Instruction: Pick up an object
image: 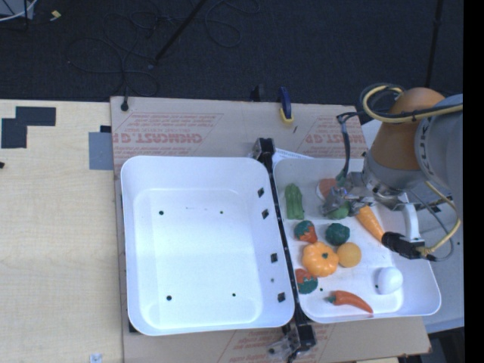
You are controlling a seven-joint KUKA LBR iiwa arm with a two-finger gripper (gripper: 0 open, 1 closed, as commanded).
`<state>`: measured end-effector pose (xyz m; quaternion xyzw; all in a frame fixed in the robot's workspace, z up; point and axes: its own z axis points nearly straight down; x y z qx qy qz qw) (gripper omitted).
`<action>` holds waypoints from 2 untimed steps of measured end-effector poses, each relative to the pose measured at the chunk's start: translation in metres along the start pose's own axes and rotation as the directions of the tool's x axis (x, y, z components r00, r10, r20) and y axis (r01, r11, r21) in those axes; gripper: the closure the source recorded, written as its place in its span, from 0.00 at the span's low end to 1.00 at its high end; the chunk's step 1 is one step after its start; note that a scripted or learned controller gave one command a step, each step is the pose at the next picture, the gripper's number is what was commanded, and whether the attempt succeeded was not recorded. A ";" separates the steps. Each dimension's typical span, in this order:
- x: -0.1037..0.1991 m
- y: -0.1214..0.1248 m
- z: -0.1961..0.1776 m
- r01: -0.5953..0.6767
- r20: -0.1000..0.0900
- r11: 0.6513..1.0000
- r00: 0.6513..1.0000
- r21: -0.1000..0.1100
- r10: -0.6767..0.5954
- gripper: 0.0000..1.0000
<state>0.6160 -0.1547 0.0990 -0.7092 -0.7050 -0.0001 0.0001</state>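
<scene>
Dark carpet with loose cables fills the far side of my view, and below it a cardboard sheet lies under both bins; it carries red print, upside down and mirrored from my angle, which I cannot read for certain. I see the left bin beside the right bin, which holds the toy food. A green cucumber lies with its long axis running toward the far rim. A carrot slants from upper left to lower right. A red chili pepper lies nearly crosswise near the front rim, beside a white egg. An orange pumpkin sits mid-bin. My arm reaches in from the right, wrist bent down, gripper low over the far part of the right bin; I cannot tell what it holds.
</scene>
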 end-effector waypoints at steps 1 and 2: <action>0.068 0.017 -0.064 0.012 -0.001 1.000 1.000 -0.004 -0.012 1.00; 0.143 0.028 -0.090 0.013 0.000 1.000 1.000 -0.001 -0.013 1.00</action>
